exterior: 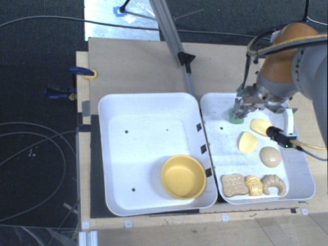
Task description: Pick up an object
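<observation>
Hovering right over a small green object (237,119) at 11 o'clock in the right bin (307,186), gripper (242,108) touching it maybe; yellow bowl (183,176) at 5 o'clock, left bin (118,137).

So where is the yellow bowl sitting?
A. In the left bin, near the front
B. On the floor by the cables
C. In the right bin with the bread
A: the yellow bowl sits in the left bin, toward its front right corner, apart from the foods in the right bin.
</observation>
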Controlling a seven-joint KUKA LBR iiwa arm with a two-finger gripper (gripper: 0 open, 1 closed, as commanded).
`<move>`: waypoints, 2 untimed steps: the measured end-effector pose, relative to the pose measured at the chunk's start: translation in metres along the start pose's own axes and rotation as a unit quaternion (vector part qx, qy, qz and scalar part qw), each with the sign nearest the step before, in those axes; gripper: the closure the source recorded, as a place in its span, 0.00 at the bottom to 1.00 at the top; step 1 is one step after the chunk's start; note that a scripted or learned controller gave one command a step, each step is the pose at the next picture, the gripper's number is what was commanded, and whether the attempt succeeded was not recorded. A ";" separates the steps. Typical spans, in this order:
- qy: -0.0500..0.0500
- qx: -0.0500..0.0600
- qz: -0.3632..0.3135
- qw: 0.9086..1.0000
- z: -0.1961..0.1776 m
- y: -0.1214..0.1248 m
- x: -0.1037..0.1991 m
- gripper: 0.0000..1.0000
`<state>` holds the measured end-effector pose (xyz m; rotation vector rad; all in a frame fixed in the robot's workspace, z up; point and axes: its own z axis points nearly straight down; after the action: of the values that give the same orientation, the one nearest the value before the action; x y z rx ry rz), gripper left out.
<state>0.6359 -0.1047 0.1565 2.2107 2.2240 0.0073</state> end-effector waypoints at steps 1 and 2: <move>0.000 -0.001 0.000 1.000 -0.059 -0.002 0.008 1.00; 0.000 0.001 -0.001 1.000 -0.088 0.000 0.008 1.00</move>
<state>0.6347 -0.0962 0.2449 2.2103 2.2271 0.0049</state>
